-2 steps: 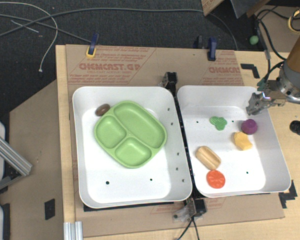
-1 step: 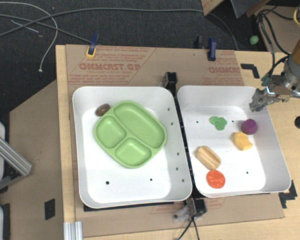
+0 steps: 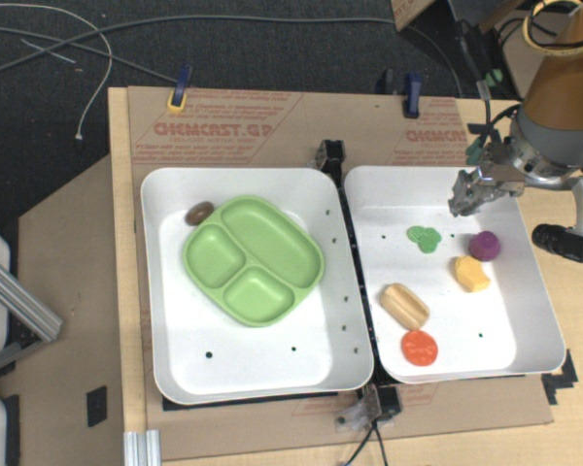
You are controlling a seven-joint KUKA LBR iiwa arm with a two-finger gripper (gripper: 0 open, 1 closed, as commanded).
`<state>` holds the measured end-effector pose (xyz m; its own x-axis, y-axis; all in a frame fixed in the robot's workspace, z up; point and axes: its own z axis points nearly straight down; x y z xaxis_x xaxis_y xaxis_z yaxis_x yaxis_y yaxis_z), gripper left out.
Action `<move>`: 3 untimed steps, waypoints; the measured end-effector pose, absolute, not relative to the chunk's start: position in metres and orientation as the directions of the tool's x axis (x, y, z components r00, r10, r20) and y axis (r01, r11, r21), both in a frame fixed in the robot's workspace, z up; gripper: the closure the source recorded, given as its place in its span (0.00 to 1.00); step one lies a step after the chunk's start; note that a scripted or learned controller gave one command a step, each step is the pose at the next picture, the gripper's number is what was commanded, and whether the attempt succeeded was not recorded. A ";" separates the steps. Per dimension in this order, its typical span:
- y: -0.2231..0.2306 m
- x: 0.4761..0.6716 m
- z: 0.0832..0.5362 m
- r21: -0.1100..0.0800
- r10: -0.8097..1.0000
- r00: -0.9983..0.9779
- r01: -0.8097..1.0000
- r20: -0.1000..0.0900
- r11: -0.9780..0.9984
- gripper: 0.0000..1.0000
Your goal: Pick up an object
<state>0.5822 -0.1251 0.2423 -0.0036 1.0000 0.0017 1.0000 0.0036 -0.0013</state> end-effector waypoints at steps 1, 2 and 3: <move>-0.075 0.582 0.250 -0.001 1.000 -0.004 1.000 0.002 0.004 1.00; -0.031 0.587 0.248 -0.001 1.000 -0.003 1.000 0.001 0.003 1.00; 0.018 0.584 0.234 -0.004 1.000 -0.004 1.000 0.002 0.004 1.00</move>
